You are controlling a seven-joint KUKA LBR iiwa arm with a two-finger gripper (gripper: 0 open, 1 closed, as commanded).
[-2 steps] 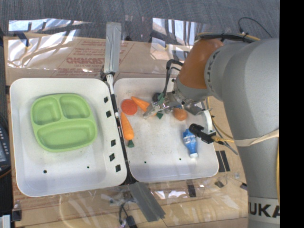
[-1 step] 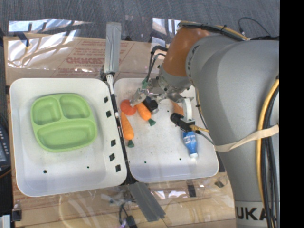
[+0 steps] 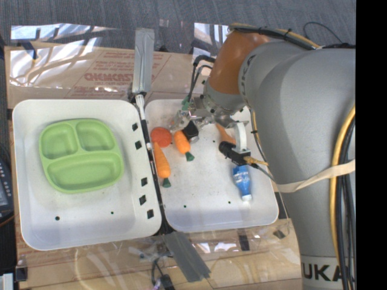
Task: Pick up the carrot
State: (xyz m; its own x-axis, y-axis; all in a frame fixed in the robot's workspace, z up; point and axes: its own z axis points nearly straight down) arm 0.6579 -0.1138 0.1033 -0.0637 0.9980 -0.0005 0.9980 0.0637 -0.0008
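Two carrots lie in the right bin (image 3: 205, 213). A long carrot (image 3: 161, 164) rests along the bin's left wall, green end toward the front. A shorter carrot (image 3: 182, 144) lies just to its right, green tip pointing front-right. My gripper (image 3: 186, 123) hangs over the bin's back left part, right behind the short carrot's thick end and very close to it. Nothing shows between the fingers. The wrist and the big grey arm hide the bin's back right part.
A red-orange ball (image 3: 160, 136) sits against the dividing wall, touching the long carrot's top. A blue and white tube (image 3: 242, 182) lies at the right bin's right side. Another orange piece (image 3: 226, 134) peeks out under the wrist. The left bin (image 3: 36, 222) holds a green divided plate (image 3: 80, 154).
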